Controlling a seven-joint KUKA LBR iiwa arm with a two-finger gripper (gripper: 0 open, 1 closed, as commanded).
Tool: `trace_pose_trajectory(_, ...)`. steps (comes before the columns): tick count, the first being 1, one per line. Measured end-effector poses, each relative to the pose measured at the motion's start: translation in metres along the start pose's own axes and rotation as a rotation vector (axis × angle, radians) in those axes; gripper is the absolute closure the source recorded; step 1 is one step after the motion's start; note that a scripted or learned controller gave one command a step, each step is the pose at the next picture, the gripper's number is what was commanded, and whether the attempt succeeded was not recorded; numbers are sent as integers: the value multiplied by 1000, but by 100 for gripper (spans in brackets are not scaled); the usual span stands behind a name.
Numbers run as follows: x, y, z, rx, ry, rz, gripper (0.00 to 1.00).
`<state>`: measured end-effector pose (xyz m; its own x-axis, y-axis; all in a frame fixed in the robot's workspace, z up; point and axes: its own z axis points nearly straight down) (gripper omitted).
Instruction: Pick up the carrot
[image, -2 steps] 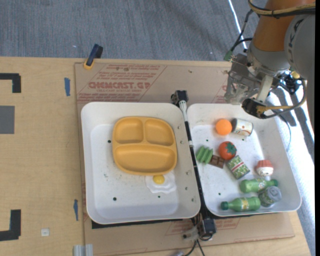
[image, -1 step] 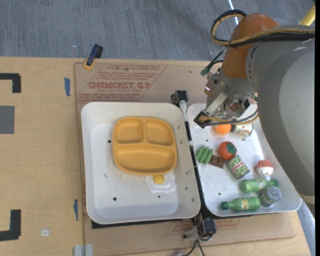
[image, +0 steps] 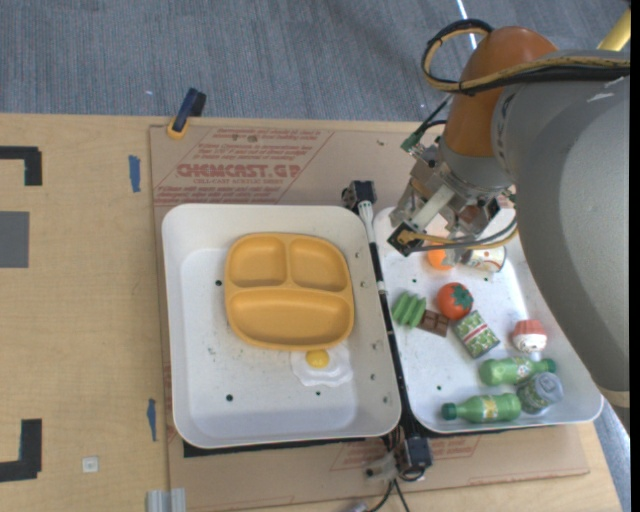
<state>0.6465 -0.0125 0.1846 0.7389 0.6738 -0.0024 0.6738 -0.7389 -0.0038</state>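
Note:
The carrot shows as a small orange piece at the back of the right bin, partly hidden under the gripper. My gripper hangs just above and slightly right of it, low over the bin's back edge. The wrist hardware hides where the gripper meets the carrot, so I cannot tell whether it touches.
A tomato, a green ridged piece, a brown block, a green box, a mushroom and green bottles crowd the right bin. The left bin holds a yellow divided plate and a fried egg.

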Motion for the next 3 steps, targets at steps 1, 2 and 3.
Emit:
trace_pose_trajectory(1, -57, 56, 27, 0, -1, -10, 0)
trace_pose_trajectory(2, -62, 64, 99, -1, 1, -259, 0)
trace_pose_trajectory(3, -61, 64, 88, -2, 3, -259, 100)
